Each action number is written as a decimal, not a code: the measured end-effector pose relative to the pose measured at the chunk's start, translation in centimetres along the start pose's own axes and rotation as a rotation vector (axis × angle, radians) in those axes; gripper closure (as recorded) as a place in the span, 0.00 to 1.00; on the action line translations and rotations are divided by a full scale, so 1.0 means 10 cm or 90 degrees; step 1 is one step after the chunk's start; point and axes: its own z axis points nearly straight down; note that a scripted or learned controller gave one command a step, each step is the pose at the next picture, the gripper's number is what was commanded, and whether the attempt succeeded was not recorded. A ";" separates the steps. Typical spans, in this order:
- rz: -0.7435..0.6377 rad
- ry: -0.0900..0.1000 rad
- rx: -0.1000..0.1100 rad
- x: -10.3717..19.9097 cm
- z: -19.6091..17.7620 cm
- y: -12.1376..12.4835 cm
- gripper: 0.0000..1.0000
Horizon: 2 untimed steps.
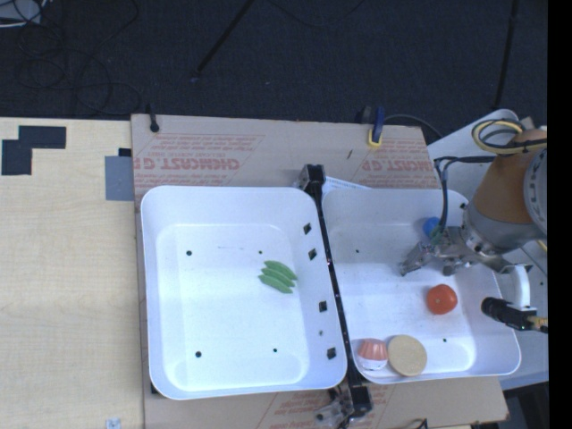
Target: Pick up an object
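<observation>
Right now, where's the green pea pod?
The green pea pod lies in the left white bin, right of its centre, near the black divider.

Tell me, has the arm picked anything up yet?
Not yet, it seems. The gripper is low in the right bin, with nothing visible between its fingers. The red ball lies just beside it, untouched on the floor. Grasping and lifting an object both remain.

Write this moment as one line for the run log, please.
gripper: low in right white bin, nothing visibly held | red round ball: right bin, apart from gripper | green leafy piece: left white bin
</observation>
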 end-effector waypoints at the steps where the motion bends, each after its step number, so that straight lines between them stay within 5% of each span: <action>1: 0.002 0.008 0.017 0.02 0.02 0.30 0.00; 2: 0.010 0.018 0.044 0.00 0.01 0.46 0.00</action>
